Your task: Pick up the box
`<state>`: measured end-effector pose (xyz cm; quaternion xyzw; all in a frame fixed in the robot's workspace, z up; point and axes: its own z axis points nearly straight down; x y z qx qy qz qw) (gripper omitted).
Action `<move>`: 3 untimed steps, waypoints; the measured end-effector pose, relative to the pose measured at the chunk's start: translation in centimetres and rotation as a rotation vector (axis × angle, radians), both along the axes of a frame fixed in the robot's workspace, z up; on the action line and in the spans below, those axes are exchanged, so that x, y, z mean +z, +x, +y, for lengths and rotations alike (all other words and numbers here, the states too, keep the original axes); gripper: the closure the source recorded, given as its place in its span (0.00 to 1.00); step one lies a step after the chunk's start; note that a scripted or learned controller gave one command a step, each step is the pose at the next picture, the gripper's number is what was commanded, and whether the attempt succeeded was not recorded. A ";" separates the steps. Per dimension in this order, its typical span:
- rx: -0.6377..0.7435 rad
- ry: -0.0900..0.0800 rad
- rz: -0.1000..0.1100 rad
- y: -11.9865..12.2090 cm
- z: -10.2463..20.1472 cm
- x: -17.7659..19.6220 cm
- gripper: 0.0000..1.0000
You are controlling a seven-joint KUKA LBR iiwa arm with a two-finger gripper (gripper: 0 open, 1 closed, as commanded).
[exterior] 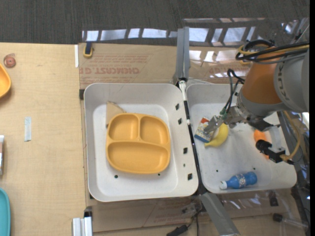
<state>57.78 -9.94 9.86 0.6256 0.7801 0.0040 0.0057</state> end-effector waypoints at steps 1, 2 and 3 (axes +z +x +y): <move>-0.212 0.002 0.002 3.7 0.0 0.0 0.00; 0.076 -0.004 0.002 7.3 0.5 0.0 0.00; 0.078 -0.005 -0.004 7.5 0.6 1.1 1.00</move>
